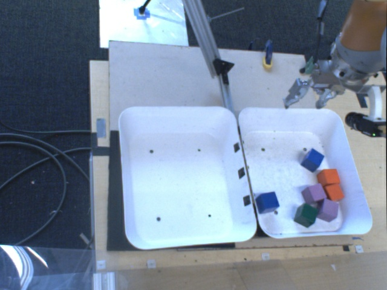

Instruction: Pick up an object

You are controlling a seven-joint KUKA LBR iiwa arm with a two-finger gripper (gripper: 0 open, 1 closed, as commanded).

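Note:
My gripper [309,96] hangs open above the far rim of the right bin [284,116], with nothing between its fingers. Well below it, in the right bin, lie several blocks. A blue block [312,160] lies nearest the gripper, toward the bin's right side. Two orange blocks [330,183] sit below it against the right wall. Two purple blocks [315,193] and a green block [306,214] cluster near the bin's front right. Another blue block [266,202] rests at the front left, beside the divider.
The left bin [181,174] sits beside the right one, sharing a rim with black clips [241,173]. A slanted metal pole [205,35] crosses the back of the bench. A yellow clamp [267,59] stands at the back edge. Cables [36,162] lie on the floor at left.

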